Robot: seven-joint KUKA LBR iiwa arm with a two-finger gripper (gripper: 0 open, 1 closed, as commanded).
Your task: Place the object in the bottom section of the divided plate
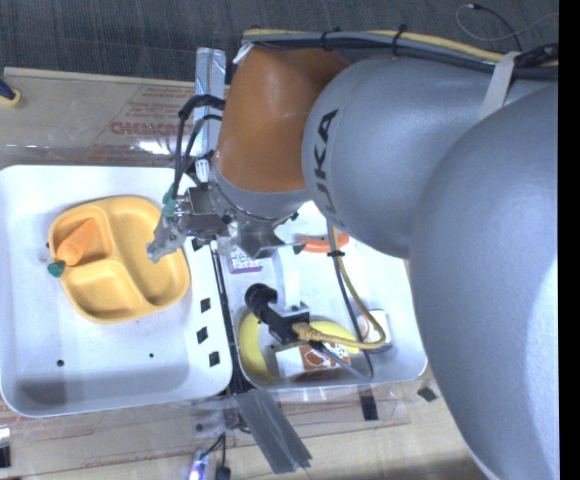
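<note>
Yellow divided plate (120, 263) in left bin (20, 368), orange carrot (75, 240) in its upper-left section, gripper (165, 238) over plate's right edge, finger state unclear

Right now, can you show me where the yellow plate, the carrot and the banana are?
Plate (130, 293): camera view, on the bare floor of its bottom section.
Carrot (78, 242): camera view, on the middle of its orange body, in the plate's upper-left section.
Banana (253, 352): camera view, on its yellow side in the right bin.
</note>
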